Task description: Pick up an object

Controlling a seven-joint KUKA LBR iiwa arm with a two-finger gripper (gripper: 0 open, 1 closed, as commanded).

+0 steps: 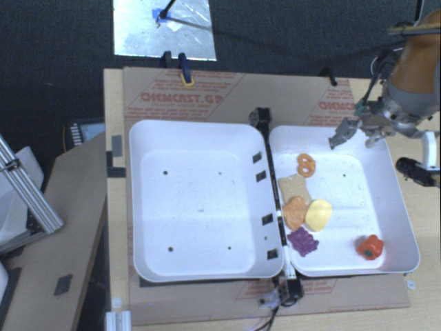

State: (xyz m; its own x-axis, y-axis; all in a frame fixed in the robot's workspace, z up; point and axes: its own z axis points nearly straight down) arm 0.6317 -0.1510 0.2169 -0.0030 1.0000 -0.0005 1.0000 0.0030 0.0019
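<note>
I'm watching the arm (413,74) reaching in from three o'clock, its orange band sitting high at the right edge, and the gripper (355,134) is hanging over the far rim of the right bin (386,185), up around twelve o'clock of that bin. I'm seeing two grey fingers (341,135) spread apart with white bin showing between them, so the hand is standing wide and carrying nothing. Down in the right bin, the objects are all sitting well apart from the gripper: a small orange pretzel (306,164) is lying toward eleven o'clock of the bin's middle, a pale cracker (293,185) is resting just below it, and an orange chip-like piece (295,212) is touching the cracker's near edge. A yellow round piece (319,214) is leaning against that orange one on its three o'clock side. A purple grape cluster (302,241) is lying near the seven o'clock corner, and a red-orange pepper (371,247) is sitting alone toward five o'clock. The left bin (200,198) is lying beside it, the two touching along a black clipped seam.
</note>
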